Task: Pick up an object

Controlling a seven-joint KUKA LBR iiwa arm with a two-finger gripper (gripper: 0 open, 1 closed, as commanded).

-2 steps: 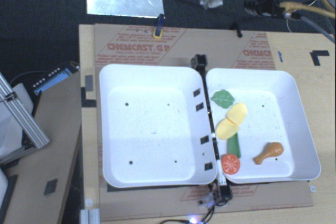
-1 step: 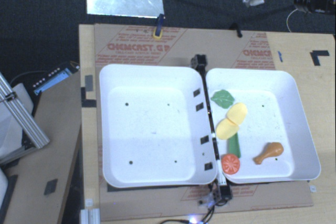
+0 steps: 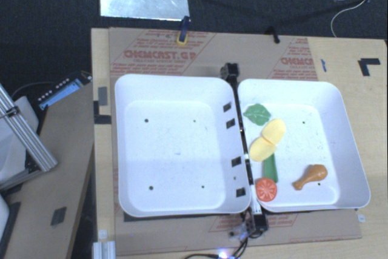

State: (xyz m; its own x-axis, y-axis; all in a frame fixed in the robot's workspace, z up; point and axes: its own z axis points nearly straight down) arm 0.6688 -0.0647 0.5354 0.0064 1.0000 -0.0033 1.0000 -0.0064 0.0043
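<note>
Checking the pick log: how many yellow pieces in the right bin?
2: one yellow piece mid-bin near the divider, a second touching it just below-left. None looks hidden.

A wooden worktop (image 3: 351, 54) seen from above, covered by a printed cardboard sheet (image 3: 163, 53). Two shallow white bins sit side by side on the sheet, touching: the left bin (image 3: 130, 148) and the right bin (image 3: 348, 142)

Toy foods (image 3: 267, 140) in right bin (image 3: 339, 112)
</note>
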